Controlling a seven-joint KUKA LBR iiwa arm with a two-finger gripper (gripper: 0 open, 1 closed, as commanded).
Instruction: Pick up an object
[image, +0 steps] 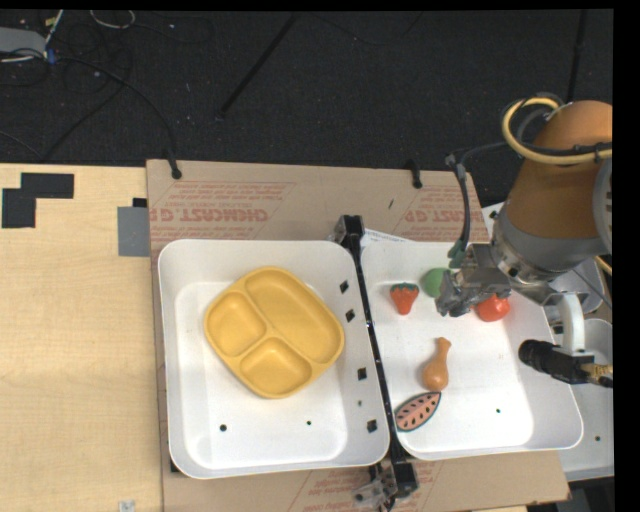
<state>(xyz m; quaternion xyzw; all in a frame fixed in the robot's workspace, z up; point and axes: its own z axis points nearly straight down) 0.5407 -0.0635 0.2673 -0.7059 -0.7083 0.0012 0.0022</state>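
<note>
the tool (456, 302) hangs low between the green toy (434, 281) and red toy (492, 308); whether it is spread i cannot tell, so it may knock both aside and grasp nothing

We look down from a single fixed camera above the bench, at a slant, far enough back to take in both white bins, the left bin (190, 300) and right bin (540, 420), with dark floor beyond and the arm (560, 190) entering from our right.
</note>
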